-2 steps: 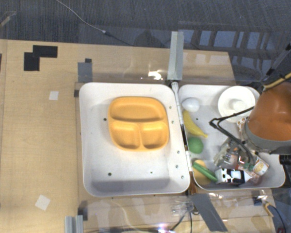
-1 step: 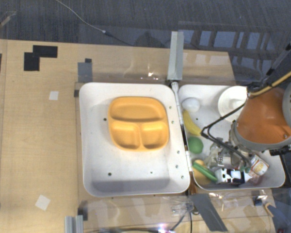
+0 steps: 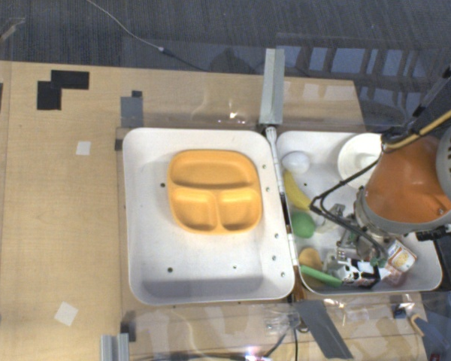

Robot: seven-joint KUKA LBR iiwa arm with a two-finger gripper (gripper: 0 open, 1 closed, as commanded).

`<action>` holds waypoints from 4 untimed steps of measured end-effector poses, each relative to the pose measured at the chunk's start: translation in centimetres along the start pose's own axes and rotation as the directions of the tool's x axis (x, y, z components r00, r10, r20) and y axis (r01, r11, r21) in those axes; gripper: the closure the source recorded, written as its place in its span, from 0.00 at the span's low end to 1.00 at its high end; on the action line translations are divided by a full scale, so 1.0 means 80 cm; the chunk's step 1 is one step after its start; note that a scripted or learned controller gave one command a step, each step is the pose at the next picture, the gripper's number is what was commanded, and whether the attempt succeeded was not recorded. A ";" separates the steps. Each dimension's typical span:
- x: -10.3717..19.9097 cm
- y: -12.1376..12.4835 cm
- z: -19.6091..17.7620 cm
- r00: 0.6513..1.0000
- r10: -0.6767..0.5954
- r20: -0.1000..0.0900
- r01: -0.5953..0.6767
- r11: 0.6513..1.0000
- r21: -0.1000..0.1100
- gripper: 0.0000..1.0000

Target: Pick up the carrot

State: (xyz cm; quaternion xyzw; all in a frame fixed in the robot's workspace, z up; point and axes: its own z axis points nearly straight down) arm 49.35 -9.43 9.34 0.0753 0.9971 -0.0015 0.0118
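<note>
Now carrot (image 3: 310, 256) just left of fingers (image 3: 351, 264).

The carrot (image 3: 310, 257) shows as a dull orange stub. It lies low in the right bin (image 3: 430, 277), beside its left wall. Its pose is unclear.
</note>
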 end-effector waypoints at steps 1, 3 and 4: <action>-0.080 -0.096 -0.066 1.000 0.013 -0.009 -0.013 1.000 0.002 0.00; -0.062 -0.061 -0.016 1.000 0.001 -0.007 -0.001 1.000 -0.002 1.00; -0.103 -0.063 -0.059 0.939 0.342 -0.014 -0.342 0.940 0.004 1.00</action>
